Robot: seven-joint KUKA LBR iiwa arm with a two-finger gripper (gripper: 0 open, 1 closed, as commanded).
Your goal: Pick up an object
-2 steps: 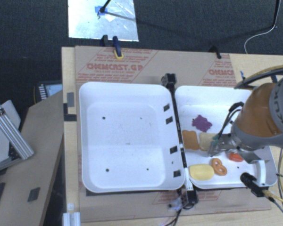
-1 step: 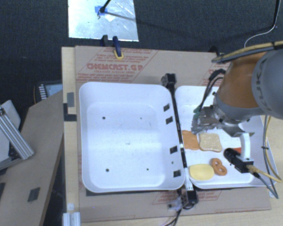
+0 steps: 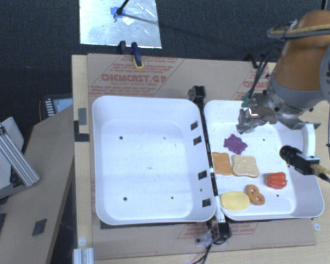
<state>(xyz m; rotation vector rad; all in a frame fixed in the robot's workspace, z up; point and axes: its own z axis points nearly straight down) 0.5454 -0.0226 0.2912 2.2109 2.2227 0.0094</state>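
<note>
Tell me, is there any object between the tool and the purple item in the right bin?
Nothing visible is. The tool hangs over bare bin floor just above the purple item; the bread slice and the orange slice lie beyond it.

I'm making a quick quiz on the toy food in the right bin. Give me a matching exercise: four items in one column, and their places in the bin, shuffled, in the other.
Items:
1. purple grapes
2. red pepper
3. yellow piece
4. bread slice

Places:
A. near corner, beside the divider
B. middle of the bin, right of the orange slice
C. farthest back of the food, nearest the gripper
D. toward the right wall

Pairs: 1-C, 2-D, 3-A, 4-B
</note>
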